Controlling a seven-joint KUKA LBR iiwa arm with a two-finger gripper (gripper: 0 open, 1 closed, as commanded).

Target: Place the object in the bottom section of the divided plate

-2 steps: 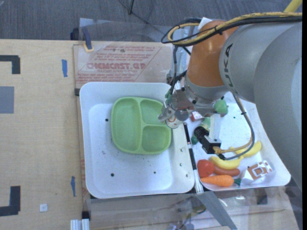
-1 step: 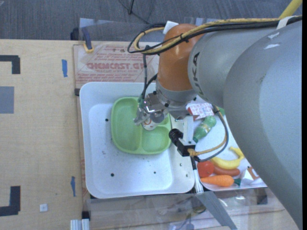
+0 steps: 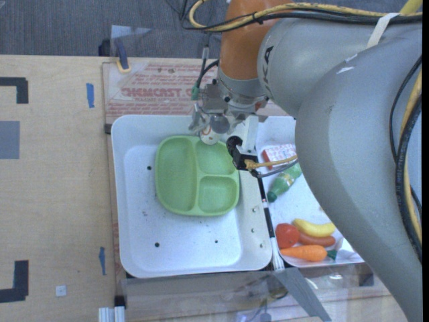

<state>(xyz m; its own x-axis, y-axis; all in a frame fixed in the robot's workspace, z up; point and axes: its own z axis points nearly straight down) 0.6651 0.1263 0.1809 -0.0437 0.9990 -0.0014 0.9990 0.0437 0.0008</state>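
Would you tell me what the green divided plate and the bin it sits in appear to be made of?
The divided plate looks like moulded plastic: uniform light green, smooth, softly glossy, with rounded section ridges. The left bin also looks plastic, matte white with rounded corners, though thin painted metal cannot be ruled out.

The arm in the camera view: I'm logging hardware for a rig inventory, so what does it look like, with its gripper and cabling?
The arm is a bulky, rounded body of smooth grey casing, with a glossy orange band above the wrist. Black and yellow cables loop over the top of that band and run along the casing. Below it sits a small metallic grey gripper, and a black fitting with orange wiring hangs beside it.
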